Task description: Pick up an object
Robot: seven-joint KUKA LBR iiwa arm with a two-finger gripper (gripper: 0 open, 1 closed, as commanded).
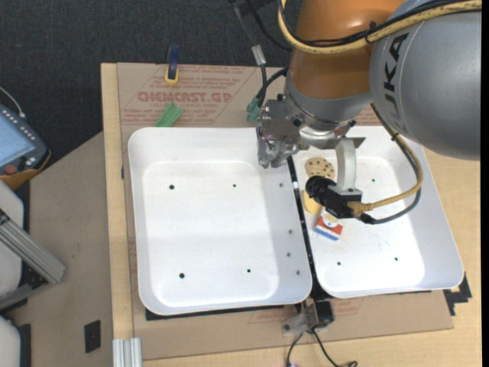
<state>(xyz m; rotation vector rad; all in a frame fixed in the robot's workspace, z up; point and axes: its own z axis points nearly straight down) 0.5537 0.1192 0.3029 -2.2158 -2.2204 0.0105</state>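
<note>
Pick looked not yet done: gripper point(272, 150) hung at the left bin point(153, 228) edge (open or closed, couldn't tell). 3 items lay in right bin point(416, 262): disc point(319, 166), card point(330, 228), yellow bit point(310, 202).

Claw point(273, 153) over left bin point(199, 235) corner

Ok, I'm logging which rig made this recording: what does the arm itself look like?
The arm is a thick, rounded grey tube with black lettering on its side. Above the wrist sits a glossy, dome-shaped orange band, and a yellow cable loops across it. Below, the gripper is a compact block of grey metal.
</note>
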